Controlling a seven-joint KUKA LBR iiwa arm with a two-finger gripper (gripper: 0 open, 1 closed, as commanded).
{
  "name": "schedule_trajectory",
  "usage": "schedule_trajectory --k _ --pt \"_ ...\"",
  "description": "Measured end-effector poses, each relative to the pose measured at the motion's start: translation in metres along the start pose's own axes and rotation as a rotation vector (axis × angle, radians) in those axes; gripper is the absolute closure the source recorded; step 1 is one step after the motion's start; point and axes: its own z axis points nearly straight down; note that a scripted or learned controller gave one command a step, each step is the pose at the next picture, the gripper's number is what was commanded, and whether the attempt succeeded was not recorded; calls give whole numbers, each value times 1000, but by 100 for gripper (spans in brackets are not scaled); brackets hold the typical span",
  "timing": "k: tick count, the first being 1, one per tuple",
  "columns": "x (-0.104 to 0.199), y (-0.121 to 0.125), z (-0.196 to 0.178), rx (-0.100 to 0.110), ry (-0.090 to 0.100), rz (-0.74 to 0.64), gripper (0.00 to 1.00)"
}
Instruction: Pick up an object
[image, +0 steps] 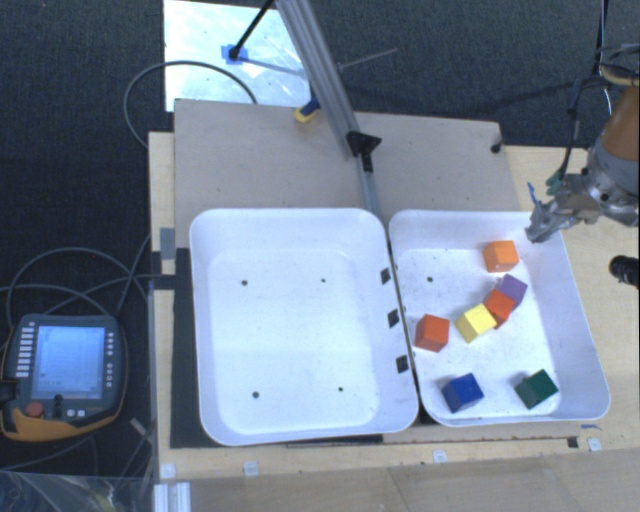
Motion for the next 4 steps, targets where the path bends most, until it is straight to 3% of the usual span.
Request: schedule_trajectory --k 1,4 --pt "0 1 -8 5 2 0 100" --pt "147 6 -11 8 5 -6 100"
